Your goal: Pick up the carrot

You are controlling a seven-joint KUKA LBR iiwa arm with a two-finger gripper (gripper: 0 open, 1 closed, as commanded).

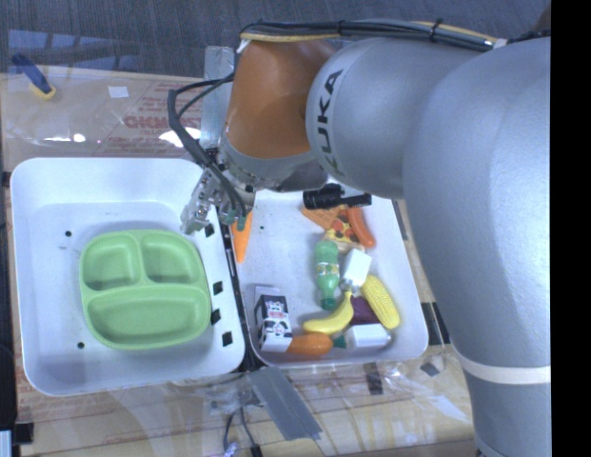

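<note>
The arm [390,112] reaches over the right bin [409,312]. The claw [214,208] hangs at the bins' shared wall; its opening cannot be told. The carrot [241,239] lies just below, touching its tip.

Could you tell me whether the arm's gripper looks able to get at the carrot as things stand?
Probably yes. The gripper hangs right at the top end of the carrot, which lies by the right bin's left wall, apart from the other toys, with nothing over it.
</note>
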